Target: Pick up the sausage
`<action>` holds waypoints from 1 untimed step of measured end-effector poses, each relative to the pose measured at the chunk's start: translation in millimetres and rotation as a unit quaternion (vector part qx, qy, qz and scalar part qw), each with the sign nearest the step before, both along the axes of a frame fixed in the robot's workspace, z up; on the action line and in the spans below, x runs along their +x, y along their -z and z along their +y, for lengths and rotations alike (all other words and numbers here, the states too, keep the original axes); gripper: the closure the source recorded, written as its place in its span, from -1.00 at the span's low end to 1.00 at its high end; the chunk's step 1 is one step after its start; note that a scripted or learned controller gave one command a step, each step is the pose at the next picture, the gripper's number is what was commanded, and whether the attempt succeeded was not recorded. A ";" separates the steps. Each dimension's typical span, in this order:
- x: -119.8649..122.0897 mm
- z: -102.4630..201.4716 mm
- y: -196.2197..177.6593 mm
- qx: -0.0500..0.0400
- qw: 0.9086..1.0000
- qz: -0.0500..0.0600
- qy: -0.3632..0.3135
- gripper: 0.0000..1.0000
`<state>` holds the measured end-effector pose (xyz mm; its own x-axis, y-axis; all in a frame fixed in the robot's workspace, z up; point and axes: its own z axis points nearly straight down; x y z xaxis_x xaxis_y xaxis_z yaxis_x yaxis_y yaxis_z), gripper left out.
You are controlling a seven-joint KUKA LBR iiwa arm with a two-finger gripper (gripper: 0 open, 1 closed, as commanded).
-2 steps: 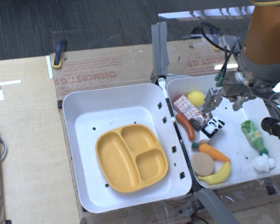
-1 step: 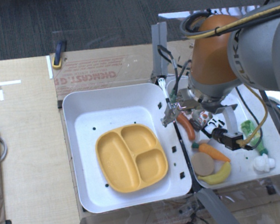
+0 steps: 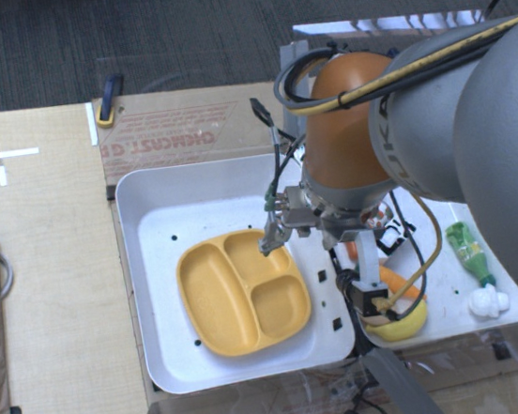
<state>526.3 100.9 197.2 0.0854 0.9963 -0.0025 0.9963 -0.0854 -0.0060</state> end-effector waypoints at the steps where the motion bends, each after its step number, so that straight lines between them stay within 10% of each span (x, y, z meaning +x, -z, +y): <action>1: -22.7 46.3 90.2 0.002 0.982 -0.010 -0.187 -1.00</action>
